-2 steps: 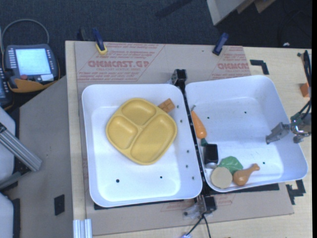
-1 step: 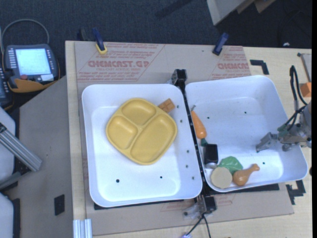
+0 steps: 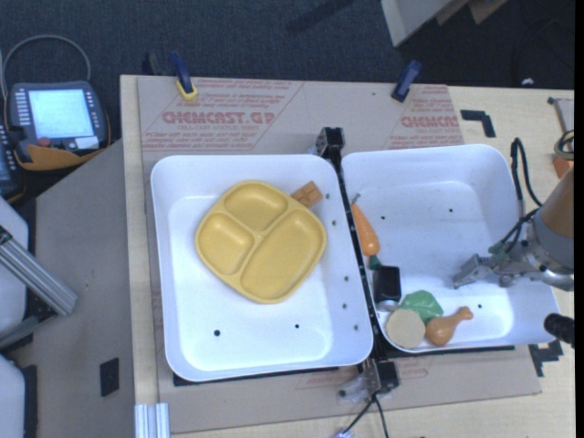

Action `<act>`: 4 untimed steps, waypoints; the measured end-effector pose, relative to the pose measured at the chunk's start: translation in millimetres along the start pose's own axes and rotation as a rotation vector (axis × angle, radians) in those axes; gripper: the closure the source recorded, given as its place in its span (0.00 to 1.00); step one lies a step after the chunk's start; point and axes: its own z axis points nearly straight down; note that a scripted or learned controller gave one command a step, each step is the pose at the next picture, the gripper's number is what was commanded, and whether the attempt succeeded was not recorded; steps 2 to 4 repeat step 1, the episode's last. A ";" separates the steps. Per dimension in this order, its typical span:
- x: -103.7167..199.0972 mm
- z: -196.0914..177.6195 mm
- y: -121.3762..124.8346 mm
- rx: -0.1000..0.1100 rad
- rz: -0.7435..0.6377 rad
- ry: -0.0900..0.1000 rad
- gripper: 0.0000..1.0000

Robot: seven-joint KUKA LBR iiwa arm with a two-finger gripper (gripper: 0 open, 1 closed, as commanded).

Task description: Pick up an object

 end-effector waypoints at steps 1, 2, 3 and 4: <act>-2.9 -12.9 3.3 -0.014 0.001 -0.011 1.00; -2.9 -12.9 3.3 -0.014 0.001 -0.011 1.00; -2.9 -12.9 3.3 -0.014 0.001 -0.011 1.00; -2.9 -12.9 3.3 -0.014 0.001 -0.011 1.00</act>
